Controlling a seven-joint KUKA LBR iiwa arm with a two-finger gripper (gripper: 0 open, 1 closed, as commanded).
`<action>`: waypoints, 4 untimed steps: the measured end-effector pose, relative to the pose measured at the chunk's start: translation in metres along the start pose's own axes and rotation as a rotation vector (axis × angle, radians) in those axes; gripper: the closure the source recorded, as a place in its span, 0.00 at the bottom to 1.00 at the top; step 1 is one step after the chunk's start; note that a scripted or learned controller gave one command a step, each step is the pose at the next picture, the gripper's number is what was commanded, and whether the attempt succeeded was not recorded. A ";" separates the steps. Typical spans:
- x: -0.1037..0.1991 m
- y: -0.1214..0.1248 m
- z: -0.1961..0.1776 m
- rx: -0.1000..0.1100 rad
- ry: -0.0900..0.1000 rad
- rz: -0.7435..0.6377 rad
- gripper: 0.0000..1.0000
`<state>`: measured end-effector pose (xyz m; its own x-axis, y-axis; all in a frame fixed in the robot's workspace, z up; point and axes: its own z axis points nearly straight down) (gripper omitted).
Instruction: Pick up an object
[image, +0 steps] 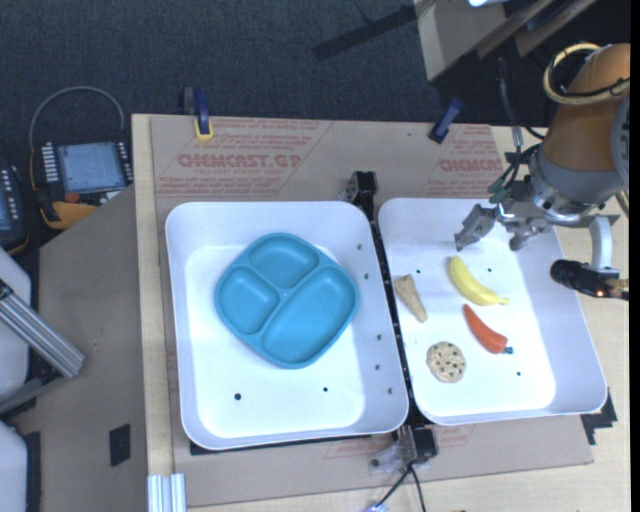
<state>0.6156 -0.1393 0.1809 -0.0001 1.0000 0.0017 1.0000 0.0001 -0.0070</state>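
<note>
The right bin (560, 390) holds a yellow banana (473, 282), a red-orange pepper or carrot (486, 331), a round cookie (446, 361) and a tan cone-shaped wedge (411, 297). My gripper (496, 229) hangs over the bin's far part, just above and behind the banana. Its two fingers are spread apart with nothing between them.
The left bin (190, 400) carries a blue divided plate (287, 298). A black clamp (362, 186) sits at the far end of the seam between the bins. The bench edges show brown cardboard; a small screen device (88, 167) lies off to the far left.
</note>
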 end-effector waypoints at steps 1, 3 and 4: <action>0.001 -0.001 0.065 0.002 0.000 0.000 0.00; 0.001 -0.001 0.085 -0.007 -0.001 0.000 1.00; 0.005 0.002 0.041 -0.013 -0.003 -0.001 1.00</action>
<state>0.6173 -0.1338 0.1395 -0.0011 1.0000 -0.0018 1.0000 0.0011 0.0062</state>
